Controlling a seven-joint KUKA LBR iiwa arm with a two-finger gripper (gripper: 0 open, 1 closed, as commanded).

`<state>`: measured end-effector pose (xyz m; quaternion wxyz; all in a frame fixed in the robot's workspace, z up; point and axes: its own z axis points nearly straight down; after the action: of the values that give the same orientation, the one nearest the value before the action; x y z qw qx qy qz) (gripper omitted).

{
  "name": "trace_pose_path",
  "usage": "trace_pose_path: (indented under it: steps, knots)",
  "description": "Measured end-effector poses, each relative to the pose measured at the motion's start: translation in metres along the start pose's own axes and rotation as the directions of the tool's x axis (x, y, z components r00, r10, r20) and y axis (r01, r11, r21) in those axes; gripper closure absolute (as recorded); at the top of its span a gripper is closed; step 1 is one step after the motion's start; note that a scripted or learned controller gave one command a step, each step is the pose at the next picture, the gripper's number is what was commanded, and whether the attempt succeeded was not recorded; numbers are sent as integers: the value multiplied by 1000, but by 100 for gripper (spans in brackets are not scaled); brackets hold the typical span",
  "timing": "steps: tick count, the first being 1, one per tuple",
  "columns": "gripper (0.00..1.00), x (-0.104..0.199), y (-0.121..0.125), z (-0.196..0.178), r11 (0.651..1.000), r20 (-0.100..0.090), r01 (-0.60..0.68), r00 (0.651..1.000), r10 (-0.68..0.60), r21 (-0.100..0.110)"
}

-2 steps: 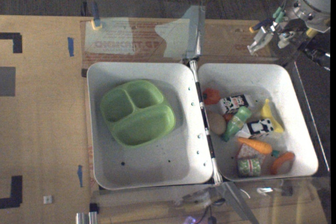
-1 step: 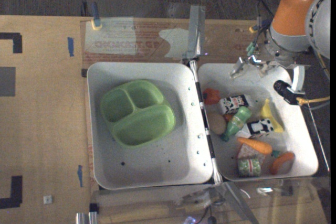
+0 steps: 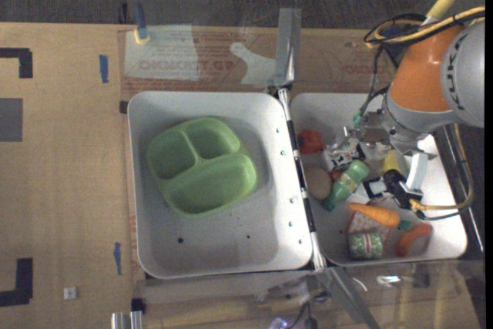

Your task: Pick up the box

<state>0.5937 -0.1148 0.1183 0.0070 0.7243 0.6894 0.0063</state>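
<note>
A small box (image 3: 360, 224) with a reddish, pale-patterned face lies in the right bin (image 3: 456, 241) near its front, just under an orange carrot (image 3: 374, 214) and above a green can (image 3: 365, 244). A second small carton (image 3: 339, 157), printed black and white, lies further back in the same bin. My gripper (image 3: 363, 142) hangs low over the middle of the right bin beneath the orange-banded wrist (image 3: 422, 85). It is close beside the black-and-white carton and well behind the reddish box. Nothing is visibly held.
The right bin also holds a green bottle (image 3: 347, 181), a brown potato-like lump (image 3: 317, 182), a red piece (image 3: 310, 139), a yellow piece (image 3: 390, 162) and a red-orange piece (image 3: 414, 239). The left bin (image 3: 154, 250) holds a green divided plate (image 3: 202, 164).
</note>
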Motion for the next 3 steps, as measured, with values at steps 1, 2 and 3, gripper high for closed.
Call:
trace_pose_path:
  steps: [1,2,3]
  knots:
    - [0,-2,50,27,948,4,318,948,-318,3]
    - [0,11,2,25,912,2,411,912,-411,0]
    - [0,12,-72,24,941,3,339,941,-339,-2]
